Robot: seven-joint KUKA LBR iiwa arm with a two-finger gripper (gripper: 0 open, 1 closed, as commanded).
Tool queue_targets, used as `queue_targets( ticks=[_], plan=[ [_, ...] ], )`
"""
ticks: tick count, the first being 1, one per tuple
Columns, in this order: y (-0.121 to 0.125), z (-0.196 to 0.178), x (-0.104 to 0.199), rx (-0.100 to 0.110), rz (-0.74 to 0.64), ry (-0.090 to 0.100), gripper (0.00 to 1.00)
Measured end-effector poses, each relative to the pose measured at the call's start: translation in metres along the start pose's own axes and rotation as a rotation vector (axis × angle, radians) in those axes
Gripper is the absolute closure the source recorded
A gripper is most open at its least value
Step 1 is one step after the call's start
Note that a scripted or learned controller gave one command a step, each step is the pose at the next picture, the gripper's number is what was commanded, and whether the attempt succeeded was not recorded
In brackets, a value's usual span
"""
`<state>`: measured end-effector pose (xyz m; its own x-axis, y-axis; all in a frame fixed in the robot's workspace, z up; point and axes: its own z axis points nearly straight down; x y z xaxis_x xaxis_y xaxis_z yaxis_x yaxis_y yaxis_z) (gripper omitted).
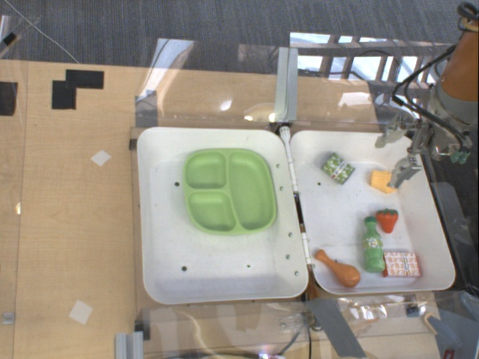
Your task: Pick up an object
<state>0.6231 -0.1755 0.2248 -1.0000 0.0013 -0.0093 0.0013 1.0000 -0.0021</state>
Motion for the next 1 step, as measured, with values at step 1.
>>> queue_targets(
  ticks=[1],
  plan=[
    [-0.0071, 0.1257, 0.0309, 0.000, 0.496, -0.003, 0.00]
  ],
)
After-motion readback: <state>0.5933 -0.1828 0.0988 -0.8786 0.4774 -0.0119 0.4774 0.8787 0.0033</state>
